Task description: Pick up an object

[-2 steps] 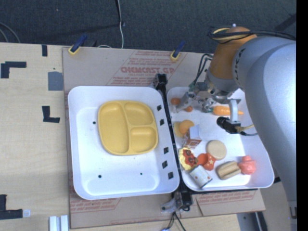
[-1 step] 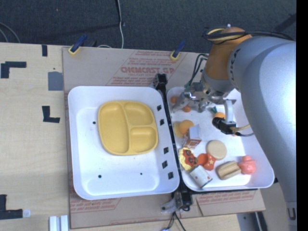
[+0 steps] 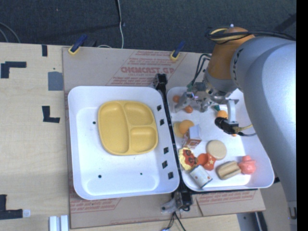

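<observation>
Tool (image 3: pixel 196 101) low in the right bin's (image 3: pixel 262 154) far end, by small orange pieces (image 3: pixel 188 109), finger state unclear

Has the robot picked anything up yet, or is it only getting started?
Nothing looks picked up yet. The gripper sits low over the far end of the right white bin, near a small orange piece. The round tan bun and pink toy lie in that bin. The grasp and lift remain.

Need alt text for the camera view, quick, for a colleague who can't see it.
The grey arm's gripper hangs over the far end of the right bin, which holds small toy foods. The left bin holds a yellow divided plate.
</observation>
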Available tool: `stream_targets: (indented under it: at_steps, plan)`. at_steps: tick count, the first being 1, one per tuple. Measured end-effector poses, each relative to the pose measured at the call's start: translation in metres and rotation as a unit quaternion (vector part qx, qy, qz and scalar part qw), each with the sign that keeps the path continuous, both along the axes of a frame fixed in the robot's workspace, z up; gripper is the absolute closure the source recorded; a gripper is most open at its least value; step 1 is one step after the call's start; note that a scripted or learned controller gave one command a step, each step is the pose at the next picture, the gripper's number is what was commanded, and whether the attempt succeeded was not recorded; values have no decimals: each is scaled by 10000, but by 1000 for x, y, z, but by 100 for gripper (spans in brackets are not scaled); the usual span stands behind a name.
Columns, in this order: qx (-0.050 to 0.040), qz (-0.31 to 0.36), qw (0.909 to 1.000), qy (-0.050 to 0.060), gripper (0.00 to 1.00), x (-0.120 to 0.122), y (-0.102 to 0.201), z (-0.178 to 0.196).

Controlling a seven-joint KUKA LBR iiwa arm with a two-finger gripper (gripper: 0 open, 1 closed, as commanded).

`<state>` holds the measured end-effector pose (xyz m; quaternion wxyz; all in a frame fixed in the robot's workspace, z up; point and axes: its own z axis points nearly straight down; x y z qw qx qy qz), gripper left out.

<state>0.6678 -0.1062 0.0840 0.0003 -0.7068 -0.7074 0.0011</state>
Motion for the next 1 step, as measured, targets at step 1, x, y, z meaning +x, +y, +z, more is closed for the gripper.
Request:
stream_targets:
  at_steps: [1]
  plan:
    - [0,1,10000,0,0,0,4,0]
